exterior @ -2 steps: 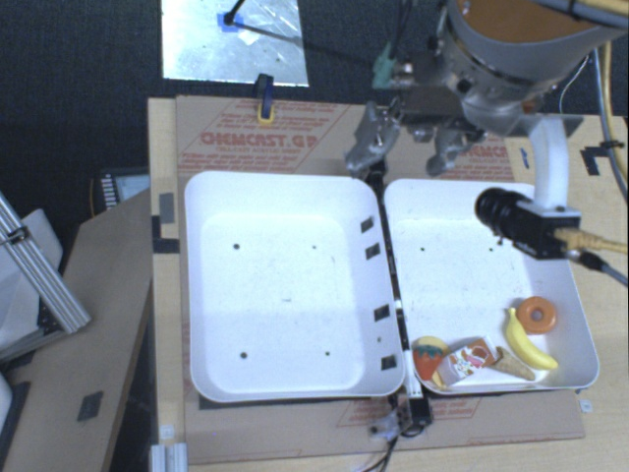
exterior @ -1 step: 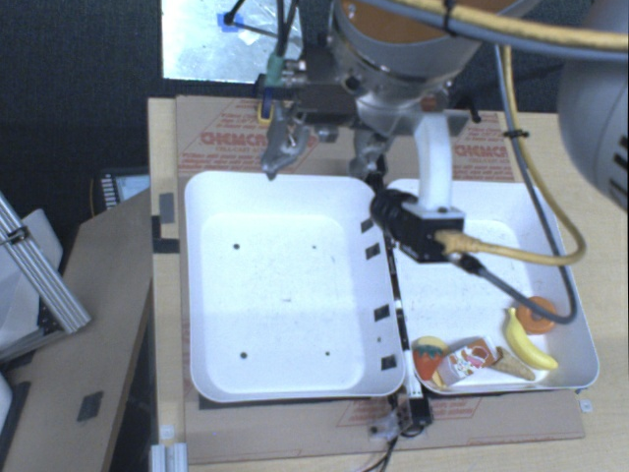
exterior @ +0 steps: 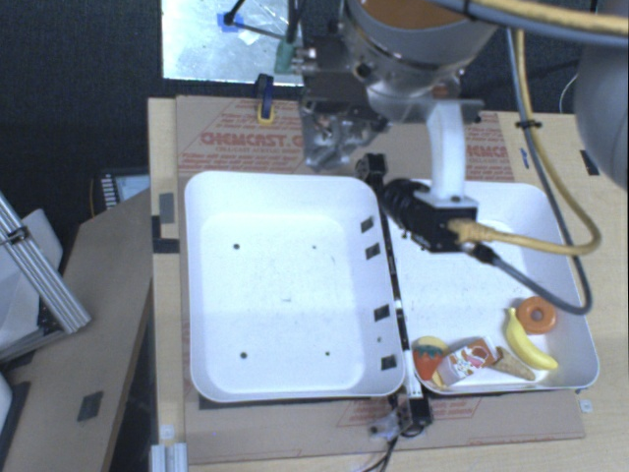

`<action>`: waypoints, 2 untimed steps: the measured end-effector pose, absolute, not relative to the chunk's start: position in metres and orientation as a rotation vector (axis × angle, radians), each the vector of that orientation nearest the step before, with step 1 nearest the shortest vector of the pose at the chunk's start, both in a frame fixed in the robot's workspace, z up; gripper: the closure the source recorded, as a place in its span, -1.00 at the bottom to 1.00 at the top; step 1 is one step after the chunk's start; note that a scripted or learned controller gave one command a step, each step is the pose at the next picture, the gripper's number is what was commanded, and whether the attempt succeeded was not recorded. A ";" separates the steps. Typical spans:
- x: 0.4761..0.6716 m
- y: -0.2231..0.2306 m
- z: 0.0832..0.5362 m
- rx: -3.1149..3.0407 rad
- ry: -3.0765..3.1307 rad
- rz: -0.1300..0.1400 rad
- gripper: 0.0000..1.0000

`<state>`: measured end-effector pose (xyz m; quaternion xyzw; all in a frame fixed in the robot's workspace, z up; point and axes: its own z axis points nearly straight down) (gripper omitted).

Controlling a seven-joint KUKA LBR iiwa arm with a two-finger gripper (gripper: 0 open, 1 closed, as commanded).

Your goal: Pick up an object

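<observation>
Above far rim between bins, gripper [exterior: 334,146]; finger state impossible to tell. Banana [exterior: 526,342] in right bin [exterior: 550,224] near corner, beside orange piece [exterior: 537,315]. Best: approach from above, centre over banana, avoid wall.

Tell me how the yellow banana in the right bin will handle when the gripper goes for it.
The banana looks like a smooth, curved toy, so it probably slips or pivots between fingers. It lies against the orange round piece near the bin's wall, so a push would likely wedge it rather than roll it.
</observation>
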<state>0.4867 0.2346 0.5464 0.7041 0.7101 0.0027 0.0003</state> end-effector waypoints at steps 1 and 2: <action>0.486 0.230 0.534 2.219 2.225 0.001 1.00; 0.486 0.231 0.523 2.216 2.226 0.001 1.00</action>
